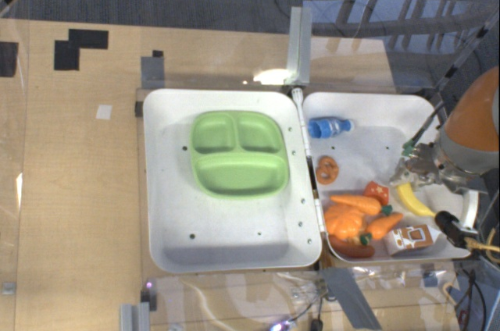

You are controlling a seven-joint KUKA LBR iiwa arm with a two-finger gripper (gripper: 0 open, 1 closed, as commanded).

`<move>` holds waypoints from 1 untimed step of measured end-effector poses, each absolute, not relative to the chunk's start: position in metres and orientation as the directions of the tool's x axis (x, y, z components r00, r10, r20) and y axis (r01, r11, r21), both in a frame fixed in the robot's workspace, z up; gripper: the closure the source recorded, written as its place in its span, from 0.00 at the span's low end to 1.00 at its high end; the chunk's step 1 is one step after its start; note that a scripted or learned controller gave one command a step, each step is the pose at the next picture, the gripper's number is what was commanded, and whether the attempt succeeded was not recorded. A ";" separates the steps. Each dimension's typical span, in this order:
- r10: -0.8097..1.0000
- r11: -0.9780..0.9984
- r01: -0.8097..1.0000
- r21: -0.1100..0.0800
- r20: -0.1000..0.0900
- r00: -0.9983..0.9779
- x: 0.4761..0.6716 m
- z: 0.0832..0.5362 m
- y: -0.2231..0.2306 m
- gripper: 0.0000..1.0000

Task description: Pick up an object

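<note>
the gripper (412, 163) hangs low over the right side of the right bin (367, 104), at the end of the grey arm with its orange band. it sits just above the upper end of the yellow banana (414, 200), very near it; whether they touch cannot be told, and whether the gripper is spread or clamped cannot be told either.

taking the banana as the mark: it lies slanted on the bin floor near the bin's right wall. just to its left is a small red tomato (377, 193) with a green top. left of that, a bit further from the banana, lies an orange carrot (355, 203), and below the carrot sits an orange pepper (345, 222). a second, smaller carrot (383, 227) lies below and left of the banana, touching the pepper's right side. straight below the banana, against the bin's near wall, is a brown and white juice carton (411, 240) lying on its side. a dark red piece (356, 250) lies below the pepper, well left of the carton.

further from the banana, up and to the left, a brown pretzel (327, 169) rests close to the wall between the bins. well above and left of the banana, a blue bottle (329, 126) lies on its side.

far to the banana's left, in the left bin (168, 197), a green divided plate (238, 152) lies flat.
</note>
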State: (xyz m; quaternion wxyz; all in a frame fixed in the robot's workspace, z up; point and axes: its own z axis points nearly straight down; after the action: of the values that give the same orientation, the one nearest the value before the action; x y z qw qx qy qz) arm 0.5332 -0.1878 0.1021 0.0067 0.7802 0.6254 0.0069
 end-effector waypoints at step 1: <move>0.970 -0.243 0.970 0.006 0.001 0.243 0.544 0.205 -0.145 1.00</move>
State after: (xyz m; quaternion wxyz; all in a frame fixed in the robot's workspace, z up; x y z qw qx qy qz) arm 0.5436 -0.1451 0.2049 0.0020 0.7885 0.6150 0.0022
